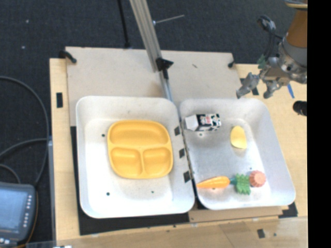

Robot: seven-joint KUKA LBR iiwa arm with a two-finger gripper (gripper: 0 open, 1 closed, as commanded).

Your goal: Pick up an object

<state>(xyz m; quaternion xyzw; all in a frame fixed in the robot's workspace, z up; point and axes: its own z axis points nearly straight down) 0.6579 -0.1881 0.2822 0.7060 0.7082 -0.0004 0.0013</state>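
Over on the left side of the worktop (pixel 62 138) sits the left bin (pixel 88 138), and flat in its middle lies a yellow divided plate (pixel 139 149) with three compartments. Just beside it, edge to edge, the right bin (pixel 276 159) holds the small things. A black-and-white toy cow (pixel 203 122) lies near its far left corner. A pale yellow oval piece (pixel 238 137) rests a little to the cow's right, closer to the bin's middle. Along the near edge an orange carrot (pixel 213 182) lies on its side, then a green leafy piece (pixel 241 184) touching a pinkish round piece (pixel 257 178). Above the bin's far right corner hangs the claw (pixel 261 89), its fingers spread apart with nothing between them, well apart from every object.
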